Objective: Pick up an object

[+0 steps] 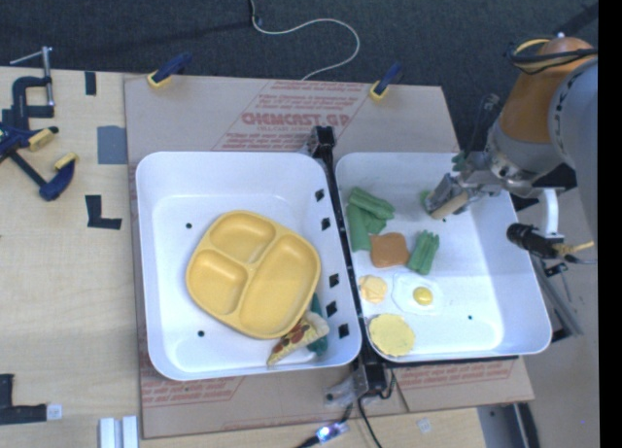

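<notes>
The gripper [445, 201] of a grey arm [544, 116] with an orange band hangs over the upper part of the right bin [505, 271], reaching in from the right. Its fingers look drawn close together with nothing between them, though the slanted view makes this hard to settle.

Toy food lies spread across that bin's floor. A green bundle of beans [366, 215] sits near the bin's left wall, below and left of the gripper and apart from it. A brown patty [389, 249] rests just beside a small green piece [424, 252], the two almost touching. Lower down, a fried egg [420, 294] lies next to a pale round piece [373, 289], and a yellow disc [393, 334] sits near the bin's front edge.

In the left bin [165, 242], a yellow divided plate [253, 273] fills the middle, tilted slightly on the floor. A pizza slice [299, 338] lies at the plate's lower right corner, touching its rim.

Both bins rest on a cardboard sheet [292, 116] held by clamps [169, 69] on a wooden bench [58, 291]. A white cable [311, 28] loops across the dark floor behind.
</notes>
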Robot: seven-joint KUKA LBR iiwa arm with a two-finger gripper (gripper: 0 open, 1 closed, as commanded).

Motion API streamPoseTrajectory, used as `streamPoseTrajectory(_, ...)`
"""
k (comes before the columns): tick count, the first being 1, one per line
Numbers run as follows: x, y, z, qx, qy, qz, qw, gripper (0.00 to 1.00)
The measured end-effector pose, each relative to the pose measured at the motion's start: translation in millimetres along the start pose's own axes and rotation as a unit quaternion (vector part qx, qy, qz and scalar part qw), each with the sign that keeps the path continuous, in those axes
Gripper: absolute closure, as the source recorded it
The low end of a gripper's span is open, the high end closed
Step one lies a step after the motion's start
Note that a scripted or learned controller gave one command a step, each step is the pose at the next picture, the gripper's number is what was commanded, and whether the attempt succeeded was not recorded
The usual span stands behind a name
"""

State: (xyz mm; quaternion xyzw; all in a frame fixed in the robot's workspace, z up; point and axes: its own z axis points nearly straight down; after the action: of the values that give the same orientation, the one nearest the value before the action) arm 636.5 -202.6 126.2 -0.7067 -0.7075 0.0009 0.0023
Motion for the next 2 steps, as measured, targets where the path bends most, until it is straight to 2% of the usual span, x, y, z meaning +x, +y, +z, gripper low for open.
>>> streamPoseTrajectory(2, 9.3, -4.8, -96.8, -0.001, 0.0, -0.001, 1.0, 1.0)
